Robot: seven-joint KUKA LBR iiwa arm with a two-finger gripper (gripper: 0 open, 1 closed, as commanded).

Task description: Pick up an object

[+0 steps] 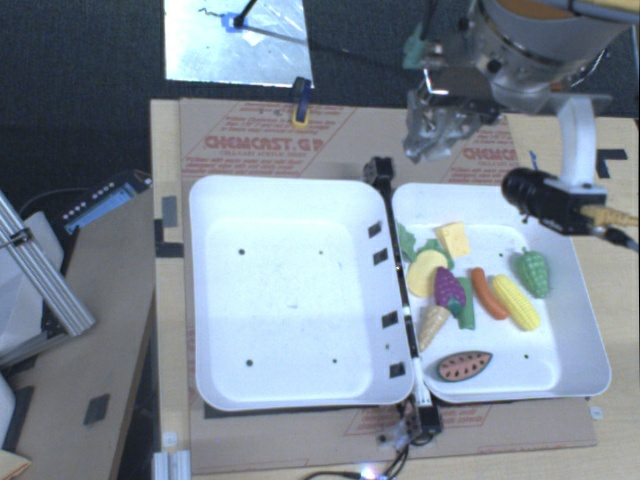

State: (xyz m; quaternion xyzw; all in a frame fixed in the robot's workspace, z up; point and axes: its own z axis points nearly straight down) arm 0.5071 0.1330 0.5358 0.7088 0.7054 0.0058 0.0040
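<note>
Claw (437, 140) hovers above two bins (290, 208); right bin holds nine toy foods (470, 293).

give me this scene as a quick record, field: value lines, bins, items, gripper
left bin: white, shallow, no toys seen inside
right bin: white, shallow, holds all the toy food
items in right bin: yellow cheese wedge, purple grapes, orange carrot, yellow corn cob, green strawberry-shaped toy, ice cream cone, watermelon slice
gripper: raised above the bench, behind the right bin's far edge, nothing seen held
task state: no object picked yet
</note>
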